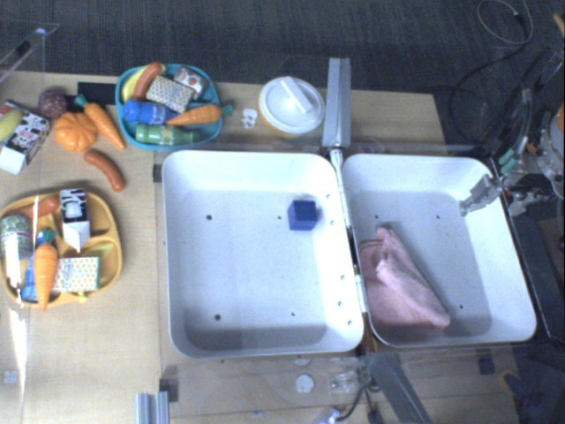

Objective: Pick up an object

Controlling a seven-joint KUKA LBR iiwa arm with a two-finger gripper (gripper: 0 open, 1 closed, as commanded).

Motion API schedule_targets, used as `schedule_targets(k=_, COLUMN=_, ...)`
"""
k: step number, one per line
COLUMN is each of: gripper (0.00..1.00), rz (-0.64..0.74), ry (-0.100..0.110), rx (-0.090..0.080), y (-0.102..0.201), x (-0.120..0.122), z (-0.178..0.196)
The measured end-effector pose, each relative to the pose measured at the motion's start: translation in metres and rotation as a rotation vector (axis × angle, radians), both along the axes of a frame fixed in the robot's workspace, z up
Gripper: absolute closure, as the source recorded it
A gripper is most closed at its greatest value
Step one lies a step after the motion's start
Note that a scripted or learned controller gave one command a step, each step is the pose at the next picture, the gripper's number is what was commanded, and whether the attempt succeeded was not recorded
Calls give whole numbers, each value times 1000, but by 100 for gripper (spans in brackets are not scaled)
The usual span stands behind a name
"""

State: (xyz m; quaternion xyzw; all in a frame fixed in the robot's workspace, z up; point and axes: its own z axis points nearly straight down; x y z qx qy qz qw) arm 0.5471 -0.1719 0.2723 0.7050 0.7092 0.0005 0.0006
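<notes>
- The blue cube sits in the left bin, near its upper right.
- A pink cloth lies in the right bin.
- The tool hangs over the right bin's upper right edge; whether it grips anything I cannot tell.

Gripper low at the view's right edge, arm behind it largely out of frame.

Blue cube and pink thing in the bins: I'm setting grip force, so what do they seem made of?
Blue cube: looks rigid, perhaps foam, wood or plastic, matte; its edges are crisp and it shows no glare. Pink thing: soft cloth, likely a towel or rag; it lies crumpled with folds and a dull, fuzzy surface.
</notes>
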Motion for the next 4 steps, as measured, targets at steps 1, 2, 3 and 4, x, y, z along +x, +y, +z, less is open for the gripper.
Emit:
schedule_targets(k=1, gripper=0, rz=25, ry=3, rx=1, y=33, x=-48, z=-131)
schedule_targets(k=2, gripper=0, rz=139, ry=-15, rx=-4, y=65, x=-38, z=-181)
schedule_targets(k=3, gripper=0, rz=210, ry=-18, rx=-5, y=77, x=9, z=-180)
schedule_targets(k=4, gripper=100, rz=211, ry=-24, rx=-2, y=80, x=11, z=-168)
